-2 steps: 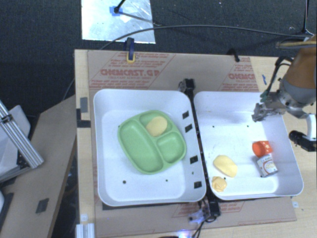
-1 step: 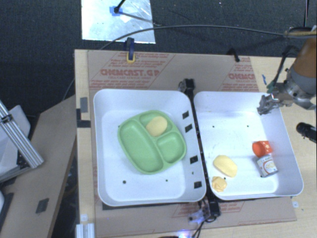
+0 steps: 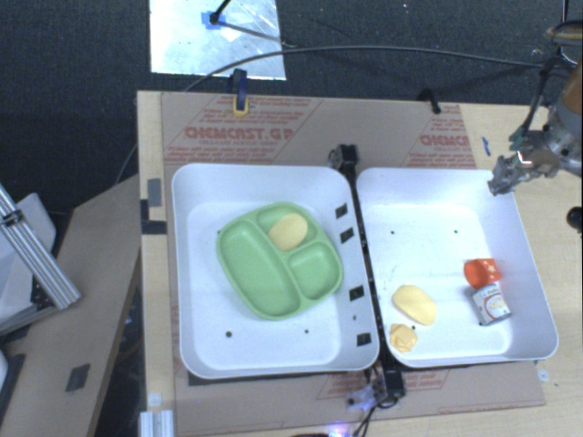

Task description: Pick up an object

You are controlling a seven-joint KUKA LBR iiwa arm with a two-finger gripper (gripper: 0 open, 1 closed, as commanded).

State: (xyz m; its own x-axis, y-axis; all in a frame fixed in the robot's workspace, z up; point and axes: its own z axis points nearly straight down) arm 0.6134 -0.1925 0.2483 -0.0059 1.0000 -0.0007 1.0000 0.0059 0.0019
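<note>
In the right bin (image 3: 437, 203) lie a yellow oval piece (image 3: 414, 304), a smaller yellow lump (image 3: 403, 337) at the front left corner, and a small jar with an orange-red lid (image 3: 487, 291) near the right wall. The left bin (image 3: 200, 244) holds a green divided plate (image 3: 273, 267) with a pale yellow piece (image 3: 289, 231) in its upper compartment. My gripper (image 3: 504, 182) hangs at the far right, above the back right corner of the right bin, well apart from all the objects. Nothing shows between its fingers.
A black divider with clips (image 3: 357, 262) runs between the two bins. Cardboard sheets (image 3: 273, 126) lie behind the bins. A cable arcs across the back. A shiny foil sheet (image 3: 216, 25) sits on the dark floor at top left.
</note>
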